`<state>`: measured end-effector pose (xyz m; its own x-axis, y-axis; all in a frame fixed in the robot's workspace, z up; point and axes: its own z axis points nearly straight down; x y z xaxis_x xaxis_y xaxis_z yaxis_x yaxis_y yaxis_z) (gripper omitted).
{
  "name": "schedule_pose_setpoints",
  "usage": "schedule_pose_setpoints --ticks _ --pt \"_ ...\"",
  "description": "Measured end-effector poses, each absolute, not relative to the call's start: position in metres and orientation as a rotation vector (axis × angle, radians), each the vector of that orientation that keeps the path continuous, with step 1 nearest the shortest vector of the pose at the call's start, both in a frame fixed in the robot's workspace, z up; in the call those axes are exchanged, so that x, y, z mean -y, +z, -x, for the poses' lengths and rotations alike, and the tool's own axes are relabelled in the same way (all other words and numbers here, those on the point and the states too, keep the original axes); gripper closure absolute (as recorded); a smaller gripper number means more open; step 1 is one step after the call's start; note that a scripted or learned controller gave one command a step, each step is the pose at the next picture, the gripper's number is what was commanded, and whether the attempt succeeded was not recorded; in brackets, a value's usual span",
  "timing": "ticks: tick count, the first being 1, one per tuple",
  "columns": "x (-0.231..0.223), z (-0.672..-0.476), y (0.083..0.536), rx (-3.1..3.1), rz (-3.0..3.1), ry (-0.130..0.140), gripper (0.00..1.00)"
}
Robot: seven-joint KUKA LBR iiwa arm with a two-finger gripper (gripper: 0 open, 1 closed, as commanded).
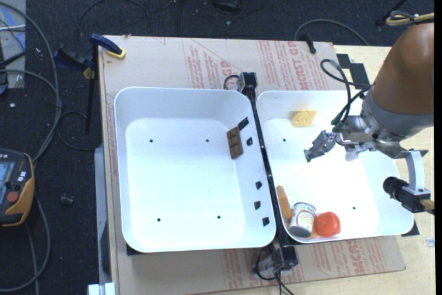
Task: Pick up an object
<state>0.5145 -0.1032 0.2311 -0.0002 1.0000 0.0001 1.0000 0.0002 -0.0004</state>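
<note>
My gripper (320, 147) hangs over the middle of the right bin (359, 183), its fingers open with nothing between them. A yellow wedge (304, 118) lies up and to its left near the bin's far wall. In the near left corner of the same bin sit an orange stick (283, 202), a small tin can (302, 217) and a red tomato-like ball (329, 223), close together. A brown chocolate-bar piece (235, 143) rests against the right wall of the left bin (179, 176).
The arm's grey wrist and orange band (414, 72) cover the right bin's far right part. A black divider strip (260, 148) runs between the bins. A black knob (404, 191) juts over the right bin's right rim. Cables lie beyond the bench.
</note>
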Motion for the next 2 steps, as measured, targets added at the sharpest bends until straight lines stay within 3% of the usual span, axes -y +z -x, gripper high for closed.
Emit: schedule_pose_setpoints --ticks 1,2 --pt "0.099 -0.560 0.262 2.225 2.222 -0.003 0.00" --pt "0.052 -0.546 0.287 2.227 2.217 -0.003 0.00"
